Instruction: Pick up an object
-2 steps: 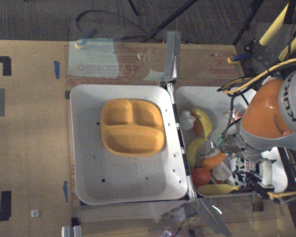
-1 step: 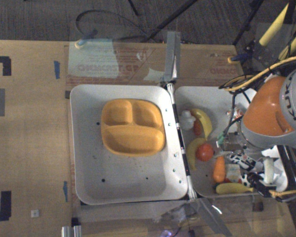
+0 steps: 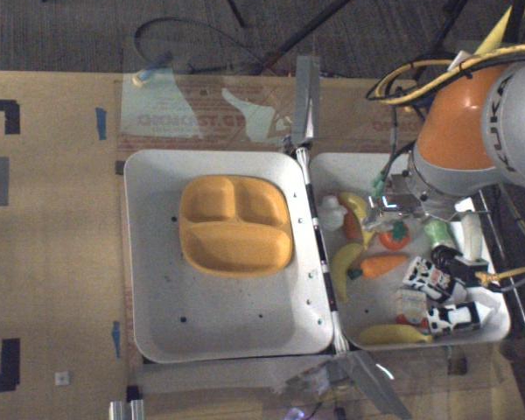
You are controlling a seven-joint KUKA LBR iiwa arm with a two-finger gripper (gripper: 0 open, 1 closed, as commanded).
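My gripper (image 3: 388, 210) hangs over the upper middle of the right bin (image 3: 499, 326), below the grey and orange arm (image 3: 459, 134). Directly under it lie a small red tomato (image 3: 394, 235) and an orange carrot (image 3: 383, 265). Left of it are a yellow banana (image 3: 354, 205) and a reddish piece (image 3: 353, 227). A second banana (image 3: 344, 269) lies by the bin's left wall, and a third (image 3: 394, 332) along its front. Whether the gripper touches anything is hidden from this angle.
The left bin (image 3: 157, 304) holds an orange divided plate (image 3: 236, 224). The right bin's right side carries two cow-patterned toys (image 3: 427, 276) (image 3: 451, 318), a green piece (image 3: 437, 232) and a white cylinder (image 3: 471, 234). A metal divider (image 3: 319, 269) separates the bins.
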